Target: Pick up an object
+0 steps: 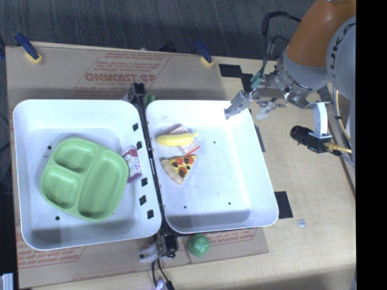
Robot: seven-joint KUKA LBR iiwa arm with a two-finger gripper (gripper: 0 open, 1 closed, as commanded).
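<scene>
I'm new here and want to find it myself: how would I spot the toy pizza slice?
Look at the right bin, the one nearer the grey arm. Along its left side, by the divider, lies a yellow banana; the pizza slice sits just below it. It is the flat tan wedge with red and green toppings, unlike the plain yellow banana.

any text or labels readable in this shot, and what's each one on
"CHEMCAST GP": red print on the cardboard sheet behind the left bin; blurred, so this reading is unsure.
Smaller red lines around it on the cardboard: too small to read.
Red print on the cardboard's front edge under both bins: too blurred to read.
Small packet beside the green tray: markings too small to read.
Dark lettering on the arm: partly cut off, unreadable.
</scene>
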